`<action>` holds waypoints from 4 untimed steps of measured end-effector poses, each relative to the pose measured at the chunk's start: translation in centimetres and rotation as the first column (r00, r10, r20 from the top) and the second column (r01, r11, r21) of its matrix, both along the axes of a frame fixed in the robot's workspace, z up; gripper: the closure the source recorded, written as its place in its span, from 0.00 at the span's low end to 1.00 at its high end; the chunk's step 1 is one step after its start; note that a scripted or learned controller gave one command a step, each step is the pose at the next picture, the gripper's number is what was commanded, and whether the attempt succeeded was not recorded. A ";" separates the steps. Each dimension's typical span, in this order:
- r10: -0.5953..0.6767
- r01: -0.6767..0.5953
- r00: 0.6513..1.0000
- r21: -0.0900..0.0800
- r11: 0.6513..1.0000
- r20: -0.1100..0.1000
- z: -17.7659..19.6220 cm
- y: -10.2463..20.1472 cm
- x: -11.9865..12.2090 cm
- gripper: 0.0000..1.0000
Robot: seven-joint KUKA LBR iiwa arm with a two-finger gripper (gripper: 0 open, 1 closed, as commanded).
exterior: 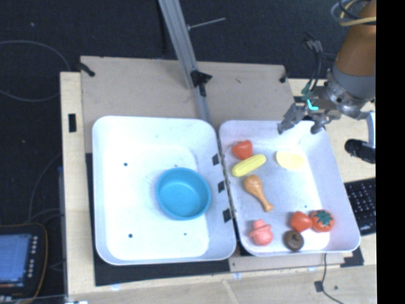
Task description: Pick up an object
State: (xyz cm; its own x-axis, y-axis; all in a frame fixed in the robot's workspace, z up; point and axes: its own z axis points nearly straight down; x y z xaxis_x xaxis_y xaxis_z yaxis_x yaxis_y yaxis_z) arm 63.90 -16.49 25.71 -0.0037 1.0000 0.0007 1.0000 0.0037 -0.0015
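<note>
My two fingers [286,123] are spread apart with nothing between them. My gripper [302,123] hangs over the far edge of the right bin [335,189]. Just below it lies a pale yellow slice [290,160]. Near that are a red pepper [242,149], a corn cob [249,164] and a chicken leg [258,192]. A blue bowl [183,193] sits in the left bin [126,144].
</note>
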 end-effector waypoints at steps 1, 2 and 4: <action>0.000 0.000 1.000 -0.001 1.000 0.004 0.2 0.0 0.1 0.00; -0.004 0.004 1.000 -0.004 1.000 -0.001 -4.0 -0.1 0.1 0.00; -0.010 0.010 1.000 -0.005 1.000 0.001 -14.9 -1.5 0.3 0.00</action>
